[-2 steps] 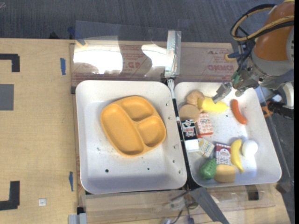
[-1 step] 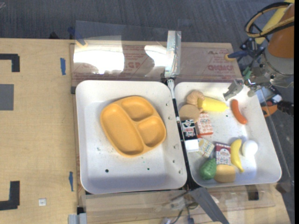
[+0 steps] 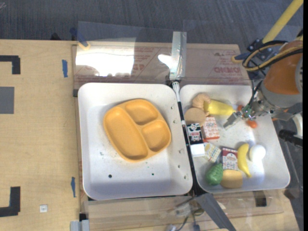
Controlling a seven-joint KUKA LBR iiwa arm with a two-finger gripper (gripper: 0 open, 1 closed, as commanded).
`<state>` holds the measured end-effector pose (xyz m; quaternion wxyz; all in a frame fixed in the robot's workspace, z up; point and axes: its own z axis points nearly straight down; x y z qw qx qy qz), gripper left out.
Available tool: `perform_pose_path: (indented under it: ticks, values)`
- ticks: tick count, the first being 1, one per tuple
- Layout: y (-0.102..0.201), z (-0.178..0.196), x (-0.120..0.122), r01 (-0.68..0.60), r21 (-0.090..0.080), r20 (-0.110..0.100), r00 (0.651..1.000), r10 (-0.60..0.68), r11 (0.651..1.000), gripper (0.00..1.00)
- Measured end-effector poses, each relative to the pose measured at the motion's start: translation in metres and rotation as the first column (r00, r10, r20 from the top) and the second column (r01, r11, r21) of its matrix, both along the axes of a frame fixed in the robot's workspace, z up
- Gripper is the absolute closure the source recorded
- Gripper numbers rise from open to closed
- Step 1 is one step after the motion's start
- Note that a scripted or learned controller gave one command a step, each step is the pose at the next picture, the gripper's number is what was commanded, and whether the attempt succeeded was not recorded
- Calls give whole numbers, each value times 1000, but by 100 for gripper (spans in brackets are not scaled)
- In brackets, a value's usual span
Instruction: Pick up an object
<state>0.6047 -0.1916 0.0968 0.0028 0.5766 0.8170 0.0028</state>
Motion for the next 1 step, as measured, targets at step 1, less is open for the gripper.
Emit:
perform_pose_path:
  ticks: [1]
  values:
    - [-27, 23, 46, 121, 2, -3, 993, -121, 993, 0]
